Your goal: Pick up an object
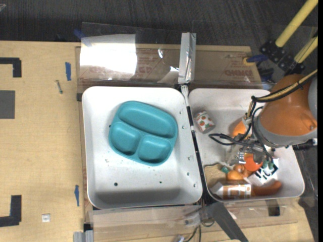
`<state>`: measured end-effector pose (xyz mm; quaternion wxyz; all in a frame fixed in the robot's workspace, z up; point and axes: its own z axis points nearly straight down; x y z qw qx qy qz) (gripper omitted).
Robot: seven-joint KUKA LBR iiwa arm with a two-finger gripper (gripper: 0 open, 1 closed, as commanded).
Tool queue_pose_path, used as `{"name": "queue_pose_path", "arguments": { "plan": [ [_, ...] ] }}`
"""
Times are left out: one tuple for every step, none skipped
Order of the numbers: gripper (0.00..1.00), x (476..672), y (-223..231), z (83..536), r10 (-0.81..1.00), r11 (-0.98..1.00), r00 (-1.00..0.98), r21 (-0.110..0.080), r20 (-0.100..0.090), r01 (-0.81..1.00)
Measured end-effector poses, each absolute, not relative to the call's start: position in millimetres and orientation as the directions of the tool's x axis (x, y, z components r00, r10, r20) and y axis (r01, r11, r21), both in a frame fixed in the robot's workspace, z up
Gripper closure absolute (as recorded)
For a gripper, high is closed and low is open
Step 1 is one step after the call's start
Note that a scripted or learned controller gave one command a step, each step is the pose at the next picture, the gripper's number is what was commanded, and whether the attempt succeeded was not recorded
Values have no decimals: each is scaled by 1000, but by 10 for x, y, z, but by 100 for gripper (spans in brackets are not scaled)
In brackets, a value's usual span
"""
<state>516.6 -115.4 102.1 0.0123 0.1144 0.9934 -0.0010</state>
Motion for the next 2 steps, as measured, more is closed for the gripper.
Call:
{"name": "queue_pose_path", "arguments": {
  "plan": [
    [0, 5162, -1151, 1014, 227, 974, -974, 1, -23, 227],
    [0, 5370, -1233, 889, 221, 975, -975, 1, -7, 221]
  ]
}}
